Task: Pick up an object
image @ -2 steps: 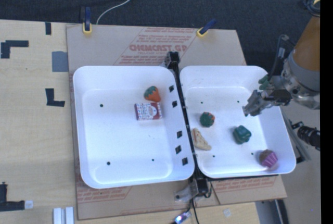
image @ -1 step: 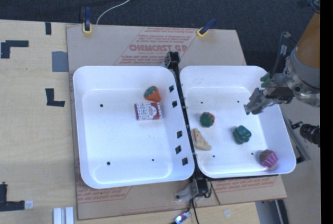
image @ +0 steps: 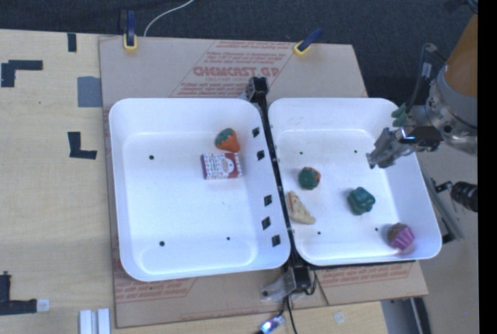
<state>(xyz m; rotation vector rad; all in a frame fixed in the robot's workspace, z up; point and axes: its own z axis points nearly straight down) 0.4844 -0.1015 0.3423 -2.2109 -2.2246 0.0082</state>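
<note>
The hand [image: 386, 151] hangs over the right-hand edge of the right bin [image: 334, 111], its dark fingers pointing down and toward the bin's floor. From this slanted look down I cannot tell whether it is wide or narrow, and nothing shows between its fingers, so no object is held yet.

Four candidates lie in the right bin. The nearest is a dark green blocky toy [image: 360, 200], just below and slightly left of the hand. A rounder green ball-like toy [image: 309, 178] sits further toward the divider, a tan wedge that looks like a pizza or bread slice [image: 300, 208] lies against the centre wall, and a pink cupcake-shaped toy [image: 401, 236] rests in the near right corner. The left bin [image: 155, 193] carries an orange and green strawberry-like toy [image: 227, 140] touching the top of a small red and white carton [image: 220, 166].

The step in hand appears to be the approach. The sensible pick is the dark green blocky toy: it stands apart from its neighbours and away from the walls, so both fingers have room. Centre the hand over it first, then descend straight and close only once the fingers straddle its sides. The wedge and the cupcake are poorer choices, since the bin walls would crowd one finger.
</note>
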